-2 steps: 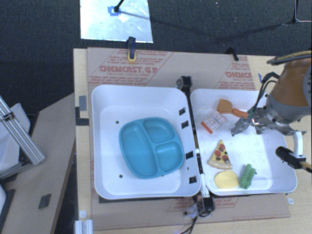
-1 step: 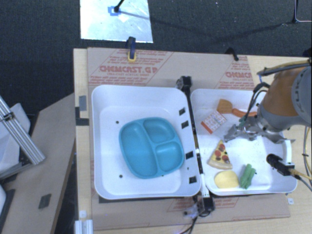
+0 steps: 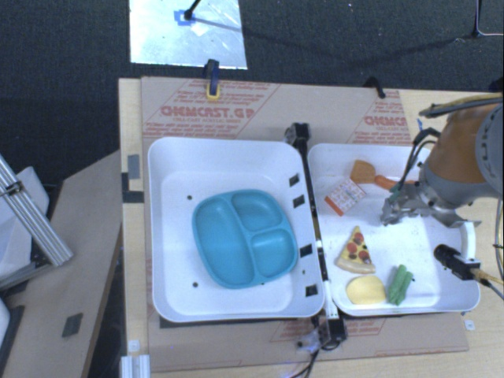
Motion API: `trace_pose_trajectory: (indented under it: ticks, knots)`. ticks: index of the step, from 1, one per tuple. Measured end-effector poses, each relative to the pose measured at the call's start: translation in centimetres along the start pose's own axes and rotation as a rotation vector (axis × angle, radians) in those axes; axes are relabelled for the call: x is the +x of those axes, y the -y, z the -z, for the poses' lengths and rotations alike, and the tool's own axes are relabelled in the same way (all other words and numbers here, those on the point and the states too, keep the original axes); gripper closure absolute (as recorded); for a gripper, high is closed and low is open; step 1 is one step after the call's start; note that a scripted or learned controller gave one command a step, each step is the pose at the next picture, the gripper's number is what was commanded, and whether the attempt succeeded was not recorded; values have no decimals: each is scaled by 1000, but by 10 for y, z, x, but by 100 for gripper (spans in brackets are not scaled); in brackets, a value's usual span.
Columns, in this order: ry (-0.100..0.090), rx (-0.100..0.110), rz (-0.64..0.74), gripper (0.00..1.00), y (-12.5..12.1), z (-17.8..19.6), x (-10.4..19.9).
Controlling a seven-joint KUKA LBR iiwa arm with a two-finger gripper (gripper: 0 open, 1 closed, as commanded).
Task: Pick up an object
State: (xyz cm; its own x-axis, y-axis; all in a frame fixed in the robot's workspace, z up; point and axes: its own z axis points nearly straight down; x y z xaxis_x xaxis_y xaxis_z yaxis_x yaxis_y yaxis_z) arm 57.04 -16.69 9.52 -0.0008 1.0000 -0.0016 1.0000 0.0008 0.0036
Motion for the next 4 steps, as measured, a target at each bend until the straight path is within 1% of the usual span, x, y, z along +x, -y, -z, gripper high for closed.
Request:
trace_pose_trajectory:
  ticks: [1,2,3,4]
  knots:
    - [1,-3,-2,100,4,56,-9]
    - [0,-3,3,100,0,99,-8]
    - [1,-4,4,100,-2,153,-9]
    - [-3,0,8,100,-16,158,37]
